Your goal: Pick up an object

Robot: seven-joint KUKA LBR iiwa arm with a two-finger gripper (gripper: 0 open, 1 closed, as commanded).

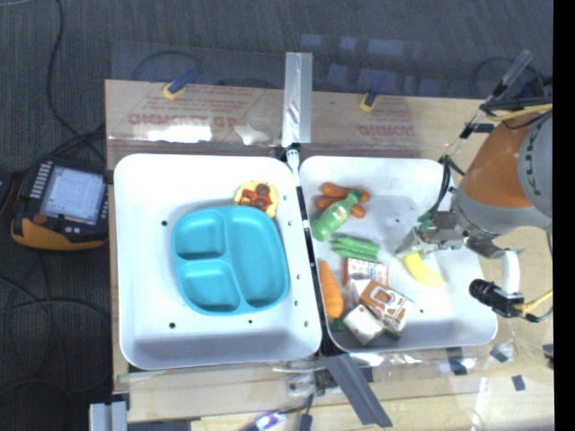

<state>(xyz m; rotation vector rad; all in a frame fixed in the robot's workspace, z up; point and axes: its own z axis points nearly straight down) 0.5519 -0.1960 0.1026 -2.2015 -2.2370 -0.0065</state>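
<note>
The right bin (406,171) holds several toy foods. A yellow banana (424,268) lies toward its right side. A green bottle (332,215) and an orange-red piece (334,189) lie at the upper left, with green pods (357,246) below them. Further down are a red-and-white box (366,270), an orange carrot (331,293) and a brown-and-white carton (386,305). My gripper (420,241) reaches in from the right and hangs low just above the banana's upper end. Nothing shows in its grasp.
The left bin (144,182) holds a blue divided plate (232,259) and a small round yellow-and-red toy (255,195) by its top right corner. A ridge between the bins (305,241) separates them. The arm's grey body and orange band (508,169) overhang the right bin's right rim.
</note>
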